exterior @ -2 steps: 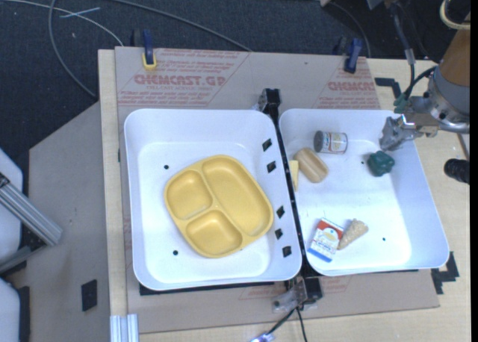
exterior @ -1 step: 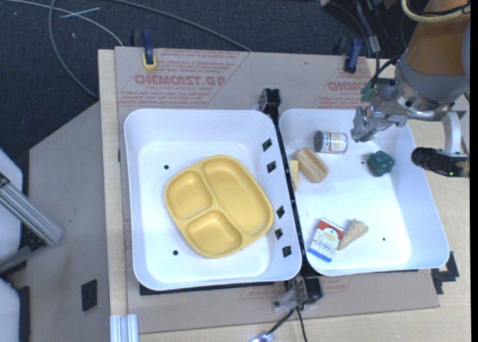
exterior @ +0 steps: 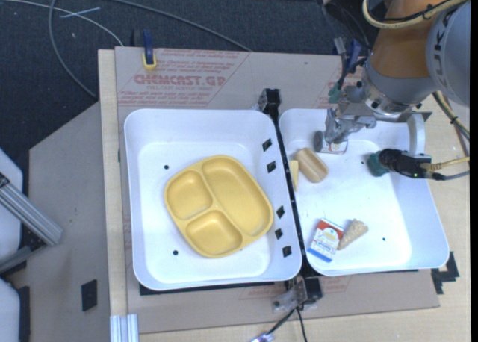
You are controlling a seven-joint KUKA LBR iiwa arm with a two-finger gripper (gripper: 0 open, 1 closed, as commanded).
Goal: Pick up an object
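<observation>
The gripper [exterior: 334,141] hangs over the right bin [exterior: 418,247], just beyond the tan roll [exterior: 311,166]; whether it is spread or closed cannot be told, possibly for blur.

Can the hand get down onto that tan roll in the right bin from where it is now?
Probably yes. The hand hovers just beside the tan roll, nothing lies over it, though the bin divider sits close.

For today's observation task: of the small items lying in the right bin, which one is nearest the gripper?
The tan bread-like roll, just below-left of the gripper. The small printed carton and the cone-shaped piece lie near the bin's front edge.
</observation>
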